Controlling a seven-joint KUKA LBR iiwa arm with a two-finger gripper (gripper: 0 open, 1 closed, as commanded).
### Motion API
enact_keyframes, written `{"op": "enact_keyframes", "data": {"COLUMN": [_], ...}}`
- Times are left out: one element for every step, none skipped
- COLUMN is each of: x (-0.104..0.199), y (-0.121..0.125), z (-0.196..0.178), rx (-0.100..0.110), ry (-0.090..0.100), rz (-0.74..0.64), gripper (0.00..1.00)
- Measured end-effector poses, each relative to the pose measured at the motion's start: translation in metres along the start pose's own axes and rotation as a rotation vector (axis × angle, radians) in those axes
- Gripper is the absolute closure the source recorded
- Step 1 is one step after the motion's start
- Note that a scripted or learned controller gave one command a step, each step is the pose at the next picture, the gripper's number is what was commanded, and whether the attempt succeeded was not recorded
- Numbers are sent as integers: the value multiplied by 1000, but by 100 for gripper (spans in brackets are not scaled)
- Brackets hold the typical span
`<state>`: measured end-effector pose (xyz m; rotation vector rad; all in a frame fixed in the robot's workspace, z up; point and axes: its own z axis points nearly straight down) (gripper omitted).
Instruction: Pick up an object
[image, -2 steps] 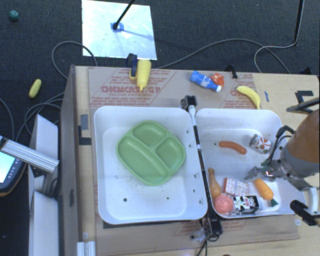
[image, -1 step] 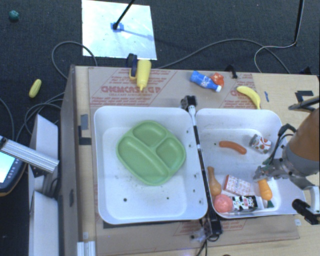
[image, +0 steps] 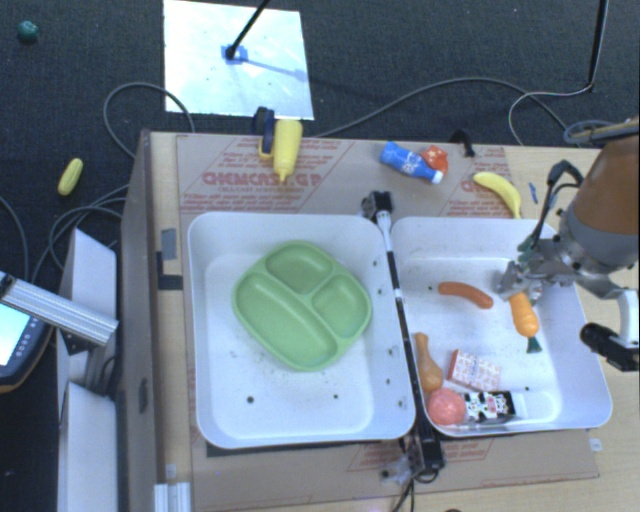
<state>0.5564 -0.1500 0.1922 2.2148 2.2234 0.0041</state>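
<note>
Bench: left bin (image: 215, 330) holds green tray (image: 302, 304); right bin (image: 575, 385) holds carrot (image: 525, 316), sausage (image: 466, 294); jaws' state unclear.

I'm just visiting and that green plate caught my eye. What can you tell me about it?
The green plate is a light green divided tray with rounded corners and three compartments: one long, two smaller. It looks like smooth plastic. It lies flat, turned at a slant, in the middle of the left white bin, with nothing in it and nothing else touching it.

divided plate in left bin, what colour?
Light green. The divided plate lies in the left bin, seen clearly in the camera view.
</note>
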Motion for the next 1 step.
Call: {"op": "enact_keyframes", "data": {"x": [83], "y": [40], "z": [-19], "rx": [1], "ry": [2], "rz": [-1], "gripper": [100]}}
